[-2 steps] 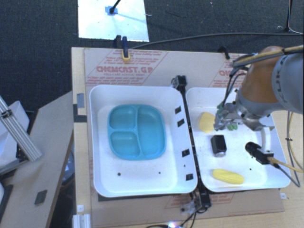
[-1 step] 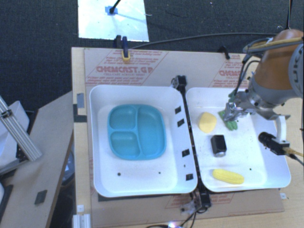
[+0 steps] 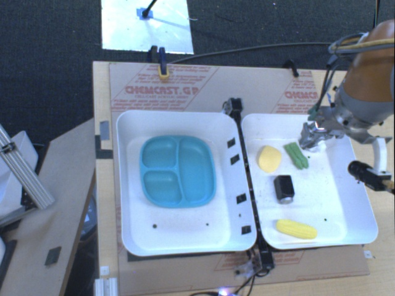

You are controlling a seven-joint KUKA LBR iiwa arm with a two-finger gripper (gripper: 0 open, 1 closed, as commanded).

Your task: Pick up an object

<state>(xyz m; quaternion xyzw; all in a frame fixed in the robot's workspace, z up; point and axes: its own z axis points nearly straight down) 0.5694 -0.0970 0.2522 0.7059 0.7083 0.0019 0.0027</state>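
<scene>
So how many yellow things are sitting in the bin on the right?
2. A pale yellow rounded piece near the divider, beside the green item, and a yellow corn cob at the near edge. The arm could hide more.

Tool (image 3: 310, 137) above green object (image 3: 296, 155) in right bin (image 3: 358, 227)

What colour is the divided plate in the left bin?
Light blue; the divided plate shows clearly in the camera view.
</scene>
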